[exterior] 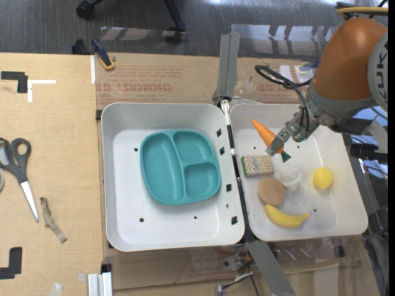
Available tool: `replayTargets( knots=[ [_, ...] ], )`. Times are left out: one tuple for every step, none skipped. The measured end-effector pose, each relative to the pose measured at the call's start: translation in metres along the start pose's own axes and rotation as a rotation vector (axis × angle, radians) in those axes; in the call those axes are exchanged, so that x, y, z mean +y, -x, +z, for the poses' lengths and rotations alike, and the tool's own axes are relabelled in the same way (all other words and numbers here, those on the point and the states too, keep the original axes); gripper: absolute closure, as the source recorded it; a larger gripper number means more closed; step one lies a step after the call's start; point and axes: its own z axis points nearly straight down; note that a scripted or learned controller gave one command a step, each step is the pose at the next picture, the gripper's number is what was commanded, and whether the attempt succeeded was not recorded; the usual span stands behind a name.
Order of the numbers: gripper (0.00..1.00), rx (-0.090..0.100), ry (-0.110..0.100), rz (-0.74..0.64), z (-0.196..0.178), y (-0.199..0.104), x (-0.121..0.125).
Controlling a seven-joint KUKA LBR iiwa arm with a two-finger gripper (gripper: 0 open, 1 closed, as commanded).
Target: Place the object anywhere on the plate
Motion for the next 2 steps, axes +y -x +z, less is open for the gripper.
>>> replayTargets(
  knots=[
    [1.00, 0.001, 0.001, -0.030, -0.0282, -0.0903, 0.0630],
    [0.00, 0.001, 0.001, -0.030, -0.0282, -0.0902, 0.0629]
  ],
)
